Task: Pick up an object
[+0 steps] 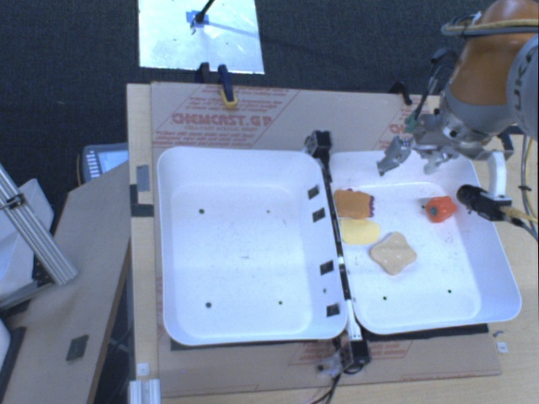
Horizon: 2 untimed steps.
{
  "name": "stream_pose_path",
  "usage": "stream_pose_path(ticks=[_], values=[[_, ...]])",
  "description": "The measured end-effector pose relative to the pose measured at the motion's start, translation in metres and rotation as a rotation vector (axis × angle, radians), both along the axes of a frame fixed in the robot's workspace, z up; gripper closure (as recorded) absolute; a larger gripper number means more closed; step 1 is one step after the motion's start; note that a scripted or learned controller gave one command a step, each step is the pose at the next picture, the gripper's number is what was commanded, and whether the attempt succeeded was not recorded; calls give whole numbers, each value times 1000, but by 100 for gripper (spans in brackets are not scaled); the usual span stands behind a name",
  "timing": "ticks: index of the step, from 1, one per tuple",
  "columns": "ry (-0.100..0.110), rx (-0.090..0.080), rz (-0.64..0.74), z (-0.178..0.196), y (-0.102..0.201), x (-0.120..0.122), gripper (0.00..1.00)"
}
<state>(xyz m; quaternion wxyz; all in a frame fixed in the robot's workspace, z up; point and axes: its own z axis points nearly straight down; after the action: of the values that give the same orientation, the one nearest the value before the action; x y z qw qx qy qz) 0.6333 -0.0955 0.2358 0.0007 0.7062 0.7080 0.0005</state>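
Grey two-finger gripper (414, 155) jaws apart, nothing between, above small red-orange object (438, 209). Centre over it, descend straight, then close.

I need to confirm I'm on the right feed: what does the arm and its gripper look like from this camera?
The arm is a rounded grey body with a broad orange band near the top and a yellow cable looped around it. Below hangs a silver metal gripper with two pale fingers, with thin dark wires beside it.
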Motion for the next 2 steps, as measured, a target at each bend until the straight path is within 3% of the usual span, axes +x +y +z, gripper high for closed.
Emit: stream_pose_path(ticks=[1,2], values=[[7,3,7,-54,80,-39,0],[-2,1,1,-40,75,-36,100]])
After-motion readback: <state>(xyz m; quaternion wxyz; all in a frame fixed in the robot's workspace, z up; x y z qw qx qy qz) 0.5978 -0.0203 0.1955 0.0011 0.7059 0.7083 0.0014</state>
